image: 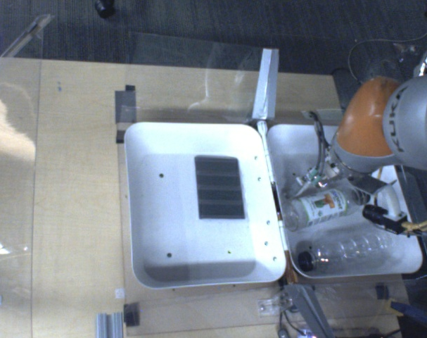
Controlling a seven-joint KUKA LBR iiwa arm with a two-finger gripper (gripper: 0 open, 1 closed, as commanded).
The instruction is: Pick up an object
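1. Pale wood formed the surface (72, 210), carrying two white bins; the left bin (146, 259) held a dark ribbed pad (219, 186).
2. The arm's tool (319, 178) hung low in the right bin (287, 143), just above a clear labelled bottle (319, 208); whether it was apart or together could not be told.
3. The step looked like the approach, no grasp shown.
4. That bottle lay on its side, long axis roughly left-right, slightly tilted; which end was its neck could not be told. A second clear bottle (343, 251) lay nearer the front, dark cap leftward.
5. Next would likely call for closing across the bottle's width.

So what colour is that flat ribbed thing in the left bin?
Dark grey, almost black: the ribbed pad, seen in the camera view.
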